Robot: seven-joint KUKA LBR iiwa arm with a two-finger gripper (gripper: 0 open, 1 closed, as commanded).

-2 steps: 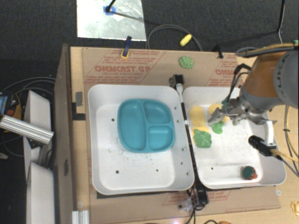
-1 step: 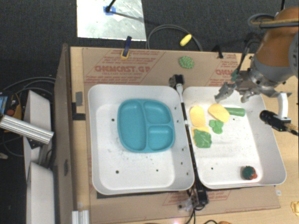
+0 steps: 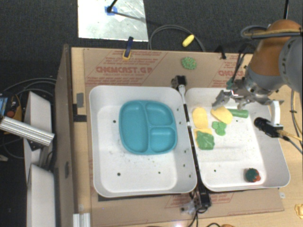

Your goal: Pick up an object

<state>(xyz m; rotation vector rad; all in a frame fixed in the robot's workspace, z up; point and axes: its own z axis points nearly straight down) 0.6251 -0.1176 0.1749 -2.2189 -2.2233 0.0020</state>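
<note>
The brown cardboard sheet lying under the two bins carries red printed lettering along its far edge. On the left part it reads "CHEMCAST", followed by letters that look like "GP". A second red print on the right part is too blurred to read.

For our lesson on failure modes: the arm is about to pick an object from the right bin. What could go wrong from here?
1. The yellow pieces and green pieces lie clustered, so the gripper may nudge neighbours instead of grasping one.
2. The small round object sits near the right bin's corner, where the wall could block approach.
</note>
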